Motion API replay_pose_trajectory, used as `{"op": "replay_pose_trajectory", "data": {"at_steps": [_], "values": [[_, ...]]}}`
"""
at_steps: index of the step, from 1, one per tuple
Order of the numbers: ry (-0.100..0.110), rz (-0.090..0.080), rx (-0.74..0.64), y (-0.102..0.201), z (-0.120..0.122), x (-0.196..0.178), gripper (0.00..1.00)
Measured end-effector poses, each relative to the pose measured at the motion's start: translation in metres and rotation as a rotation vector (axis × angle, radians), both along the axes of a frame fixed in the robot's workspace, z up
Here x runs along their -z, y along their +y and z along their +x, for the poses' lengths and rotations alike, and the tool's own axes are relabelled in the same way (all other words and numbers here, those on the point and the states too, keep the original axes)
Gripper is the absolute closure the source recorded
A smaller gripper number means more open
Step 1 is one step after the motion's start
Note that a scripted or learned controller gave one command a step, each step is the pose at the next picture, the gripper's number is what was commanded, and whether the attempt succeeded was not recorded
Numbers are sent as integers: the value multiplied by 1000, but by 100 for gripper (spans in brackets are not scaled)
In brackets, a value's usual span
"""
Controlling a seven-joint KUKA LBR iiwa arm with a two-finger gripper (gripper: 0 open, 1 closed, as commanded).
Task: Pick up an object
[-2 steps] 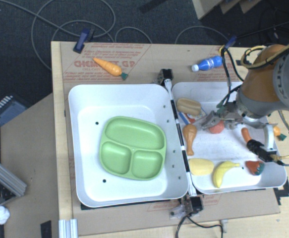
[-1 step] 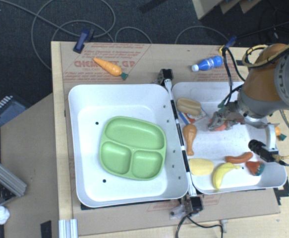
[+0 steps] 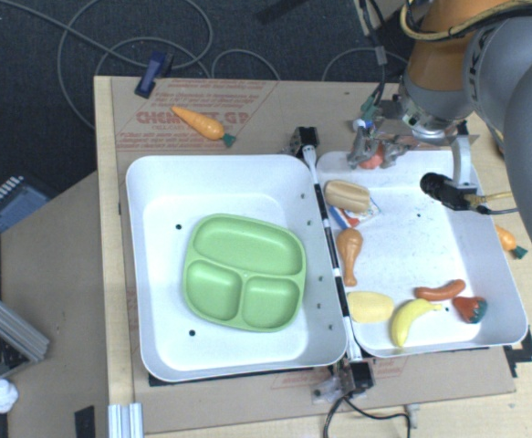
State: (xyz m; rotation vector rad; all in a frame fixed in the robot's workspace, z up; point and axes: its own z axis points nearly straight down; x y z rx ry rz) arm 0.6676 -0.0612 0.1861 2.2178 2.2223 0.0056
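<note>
At the near edge of the right-hand shallow white bin (image 3: 485, 272) lie a yellow toy banana (image 3: 412, 320), a pale yellow rounded piece (image 3: 369, 307), a red-orange toy sausage (image 3: 440, 290) and a small red toy with a dark green tip (image 3: 471, 309), the last three close about the banana. A little farther in, against the divider between the bins, an orange-tan toy drumstick (image 3: 348, 247) points lengthwise, and beyond it sits a tan bread-roll shape (image 3: 348, 195) over a scrap of blue and red. The left bin (image 3: 147, 245) carries a light green three-compartment plastic plate (image 3: 245, 271).

At the far rim of the right bin the pincer (image 3: 372, 151) hangs low over a small reddish-orange object (image 3: 369, 160), which sits in the bin's far left corner. Something reddish shows between the metal fingers, but at this size I cannot tell whether they are spread around it or pressed onto it, so no hold can be claimed.

To do this step well, the pincer should probably centre on the small object with one finger on each side, keep clear of the bin wall just beside it, squeeze firmly and only then lift straight up. The corner is the likely hazard: a finger catching the rim could nudge the piece away.

Farther still, on the brown cardboard-covered table (image 3: 247, 108), an orange toy carrot (image 3: 201, 122) lies well apart.
</note>
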Motion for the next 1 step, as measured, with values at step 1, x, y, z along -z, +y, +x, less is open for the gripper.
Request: {"op": "replay_pose_trajectory", "data": {"at_steps": [1], "values": [[5, 0, 1, 48, -54, -18, 100]]}}
